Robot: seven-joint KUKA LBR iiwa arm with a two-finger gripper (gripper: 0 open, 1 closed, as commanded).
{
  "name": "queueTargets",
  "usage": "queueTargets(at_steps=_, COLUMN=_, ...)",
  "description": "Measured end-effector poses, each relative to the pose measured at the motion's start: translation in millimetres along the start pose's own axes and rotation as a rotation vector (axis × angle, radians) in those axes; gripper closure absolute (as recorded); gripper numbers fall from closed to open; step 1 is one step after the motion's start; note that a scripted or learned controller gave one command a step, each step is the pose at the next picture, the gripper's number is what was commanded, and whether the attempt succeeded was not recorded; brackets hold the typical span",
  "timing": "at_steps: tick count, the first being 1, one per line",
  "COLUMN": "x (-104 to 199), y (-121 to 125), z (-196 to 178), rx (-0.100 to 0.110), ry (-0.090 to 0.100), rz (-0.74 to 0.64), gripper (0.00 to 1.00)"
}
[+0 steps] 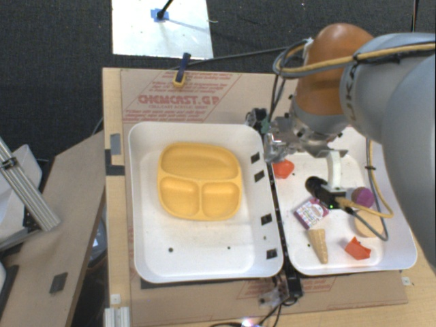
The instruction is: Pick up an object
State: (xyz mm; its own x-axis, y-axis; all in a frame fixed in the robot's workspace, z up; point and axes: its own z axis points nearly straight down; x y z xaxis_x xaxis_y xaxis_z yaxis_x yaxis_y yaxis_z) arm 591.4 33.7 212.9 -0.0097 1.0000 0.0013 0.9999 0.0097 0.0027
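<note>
- From the overhead camera I am watching the grey arm with its orange band reaching in from the right, with the two-finger gripper (278,154) hanging over the far left corner of the right white bin (402,251).
- I cannot tell how the claw is standing; the wrist is hiding it.
- A small orange-red plastic piece (283,168) is lying just beneath the gripper, beside the wall between the bins.
- Nearer me in that bin are lying a purple-and-white packet (310,214), a tan waffle cone (319,244), a red wedge-shaped block (357,249) and a purple ball (364,197).
- The left white bin (146,251) is holding a yellow three-compartment plastic plate (199,180).
</note>
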Motion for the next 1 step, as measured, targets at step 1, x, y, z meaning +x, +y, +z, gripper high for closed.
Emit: queueTargets(at_steps=1, x=47.4, y=11.2, z=-1.3, rx=0.0, ry=0.001, rz=0.0, gripper=1.0)
